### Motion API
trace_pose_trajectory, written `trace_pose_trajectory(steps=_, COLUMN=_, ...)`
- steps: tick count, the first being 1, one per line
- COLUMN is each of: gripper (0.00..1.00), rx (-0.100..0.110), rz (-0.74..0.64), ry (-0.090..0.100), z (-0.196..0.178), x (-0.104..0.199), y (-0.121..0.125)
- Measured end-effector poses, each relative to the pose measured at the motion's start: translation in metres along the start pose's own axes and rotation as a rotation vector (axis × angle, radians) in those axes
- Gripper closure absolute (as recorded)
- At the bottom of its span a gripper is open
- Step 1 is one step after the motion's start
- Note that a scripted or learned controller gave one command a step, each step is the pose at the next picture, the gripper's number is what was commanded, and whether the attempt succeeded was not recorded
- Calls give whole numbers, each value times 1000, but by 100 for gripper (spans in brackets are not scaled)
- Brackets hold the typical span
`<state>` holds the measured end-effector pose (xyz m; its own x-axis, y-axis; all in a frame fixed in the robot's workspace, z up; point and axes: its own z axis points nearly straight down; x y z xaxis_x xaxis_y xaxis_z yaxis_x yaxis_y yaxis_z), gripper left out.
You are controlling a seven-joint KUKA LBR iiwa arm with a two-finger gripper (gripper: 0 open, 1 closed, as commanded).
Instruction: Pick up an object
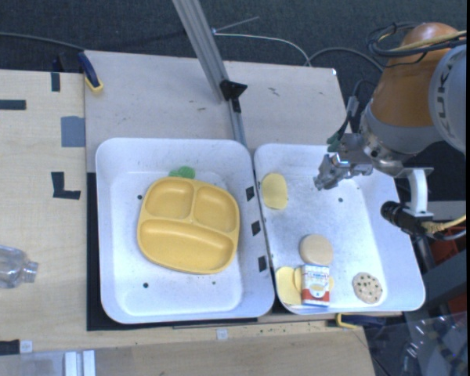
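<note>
The right bin (392,233) holds several small food items: a pale yellow oval piece (274,190) at its left side, a round tan bun (316,249) lower down, a small red and white carton (316,283), a yellow slab (288,285) beside the carton, and a chocolate chip cookie (367,287) at the front right. My gripper (327,180) hangs over the upper middle of the right bin, to the right of the yellow oval and apart from it. Nothing shows between its tips.
The left bin (121,233) carries a yellow divided plate (189,224) with a green piece (182,172) peeking out behind it. A slanted metal rail (204,45) runs down to the bins' shared top edge. A clear plastic bottle (4,265) lies on the bench at far left.
</note>
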<state>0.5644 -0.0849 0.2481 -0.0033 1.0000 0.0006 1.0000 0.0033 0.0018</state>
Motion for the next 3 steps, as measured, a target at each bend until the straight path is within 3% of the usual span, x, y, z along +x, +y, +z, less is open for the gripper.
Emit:
trace_pose_trajectory(steps=1, gripper=100, rx=-2, rz=-4, ry=1, z=-36, x=44, y=28)
trace_pose_trajectory(steps=2, gripper=100, rx=4, rz=3, ry=-4, z=0, x=25, y=61)
trace_pose_trajectory(steps=3, gripper=100, rx=0, rz=1, ry=-1, z=-16, x=17, y=99)
